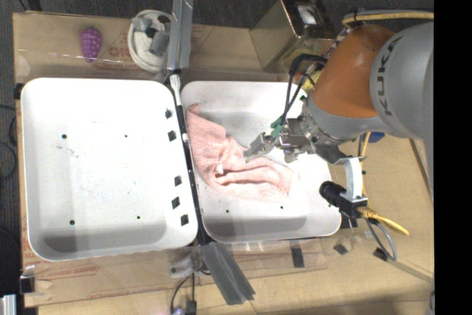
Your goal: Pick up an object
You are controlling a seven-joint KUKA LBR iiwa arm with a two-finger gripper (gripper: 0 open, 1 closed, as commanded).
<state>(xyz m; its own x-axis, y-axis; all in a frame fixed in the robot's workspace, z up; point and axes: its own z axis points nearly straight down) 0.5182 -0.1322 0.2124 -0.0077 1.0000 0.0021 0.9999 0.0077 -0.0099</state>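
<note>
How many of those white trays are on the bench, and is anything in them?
2. The left bin sits on the camera view's left; the right bin beside it holds a crumpled pink cloth, with the gripper over it. Something may hide under the cloth.

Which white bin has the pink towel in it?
The right bin, under the end effector, holds the crumpled pink towel. The left bin holds no towel.
</note>
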